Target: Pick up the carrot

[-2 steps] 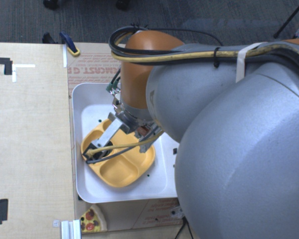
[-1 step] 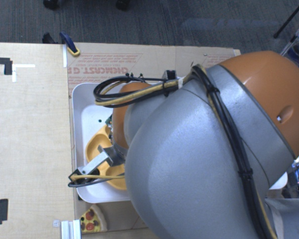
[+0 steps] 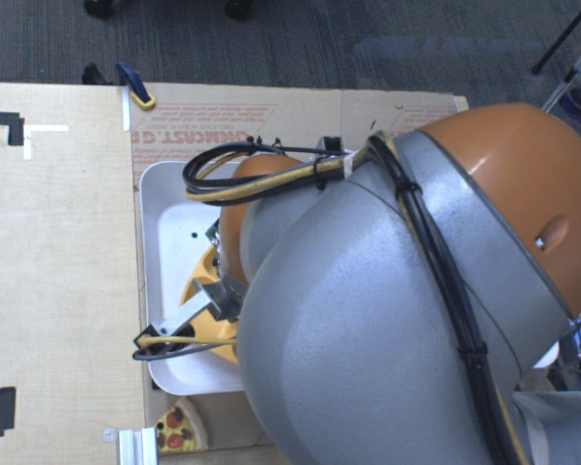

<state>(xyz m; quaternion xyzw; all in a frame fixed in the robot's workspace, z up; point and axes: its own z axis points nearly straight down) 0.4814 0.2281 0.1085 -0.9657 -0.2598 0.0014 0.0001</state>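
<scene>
Camera view: jaws hidden under the arm [image 3: 397,308], so can't tell their state. Arm bulk covers most of the bin [image 3: 165,260], reaching in from 3 o'clock. Yellow-orange bits [image 3: 213,329] at the bin's 6 o'clock edge, beside a cable loop [image 3: 169,345]; can't tell if that's the carrot. Prob. the reach/grasp step. Next move needs the carrot confirmed between the jaws before lifting.
</scene>
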